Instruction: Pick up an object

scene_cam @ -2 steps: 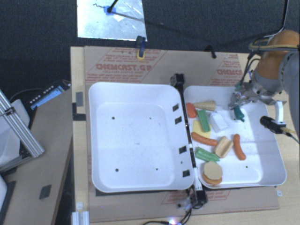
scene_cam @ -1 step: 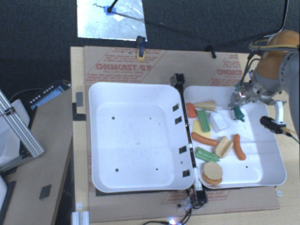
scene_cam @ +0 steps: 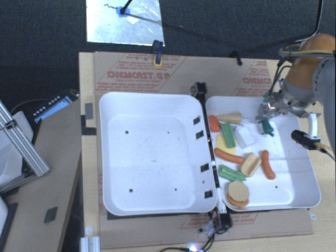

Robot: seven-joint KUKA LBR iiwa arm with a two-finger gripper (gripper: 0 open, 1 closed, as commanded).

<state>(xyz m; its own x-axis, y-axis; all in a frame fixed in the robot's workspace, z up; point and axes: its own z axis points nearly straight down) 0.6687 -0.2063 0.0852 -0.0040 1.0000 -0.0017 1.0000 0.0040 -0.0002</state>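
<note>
Camera view: gripper (scene_cam: 267, 121), whose finger state cannot be told, is poised over the right bin (scene_cam: 302, 190); toy foods (scene_cam: 241, 154) are clustered left. A miss or grazed neighbours may be caused by crowding.

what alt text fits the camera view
A grey arm's pincer hangs over the right bin, which holds toy food: a burger, sausages and green pieces. The left bin sits beside it on a cardboard-covered bench.
</note>
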